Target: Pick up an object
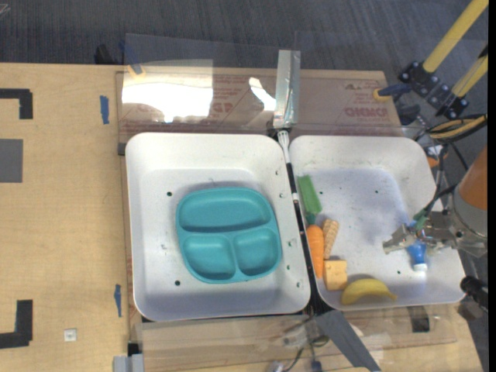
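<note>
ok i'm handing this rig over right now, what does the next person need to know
Gripper: low over the right bin, near its right wall; finger state unclear, nothing seen held.
Small blue and white object lies just beside the gripper.
Along the right bin's left side: green piece, carrot, waffle cone, cheese cube; banana at the front.
Left bin holds the teal divided plate.
Done: no pick yet. Left: grasp and lift one object.

Bright even light, glare on clear panel (pixel 186 95), slight overall softness
</note>
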### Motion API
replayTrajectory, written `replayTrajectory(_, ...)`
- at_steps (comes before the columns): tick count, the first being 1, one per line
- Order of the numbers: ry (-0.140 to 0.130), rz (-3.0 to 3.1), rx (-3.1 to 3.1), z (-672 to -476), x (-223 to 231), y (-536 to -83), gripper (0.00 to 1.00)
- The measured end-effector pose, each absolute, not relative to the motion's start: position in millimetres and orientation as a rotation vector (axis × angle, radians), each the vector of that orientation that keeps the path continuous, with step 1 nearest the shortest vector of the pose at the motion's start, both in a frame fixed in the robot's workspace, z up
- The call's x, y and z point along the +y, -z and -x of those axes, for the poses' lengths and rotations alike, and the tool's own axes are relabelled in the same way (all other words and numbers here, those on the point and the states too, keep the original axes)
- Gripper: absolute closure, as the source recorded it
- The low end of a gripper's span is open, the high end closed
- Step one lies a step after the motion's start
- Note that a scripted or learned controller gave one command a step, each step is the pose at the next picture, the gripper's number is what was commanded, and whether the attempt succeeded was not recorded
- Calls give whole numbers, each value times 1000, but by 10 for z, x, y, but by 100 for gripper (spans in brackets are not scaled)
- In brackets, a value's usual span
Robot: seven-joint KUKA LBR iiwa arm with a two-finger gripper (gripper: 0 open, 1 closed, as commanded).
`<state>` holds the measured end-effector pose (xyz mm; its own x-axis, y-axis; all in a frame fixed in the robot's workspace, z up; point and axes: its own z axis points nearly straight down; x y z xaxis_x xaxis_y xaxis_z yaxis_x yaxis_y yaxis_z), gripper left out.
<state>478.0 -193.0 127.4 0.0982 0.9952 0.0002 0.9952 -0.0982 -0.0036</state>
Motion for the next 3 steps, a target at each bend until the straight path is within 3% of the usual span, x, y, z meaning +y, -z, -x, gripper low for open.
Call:
replayTrajectory(1, 6, 2378, -2056, -4813, -1916, -871, 0)
replayTrajectory(2, 10, 2384, -2058, -4827, -1925, -985, 100)
replayTrajectory(3, 11, 2324, -2123, -5321, -1098, -876, 100)
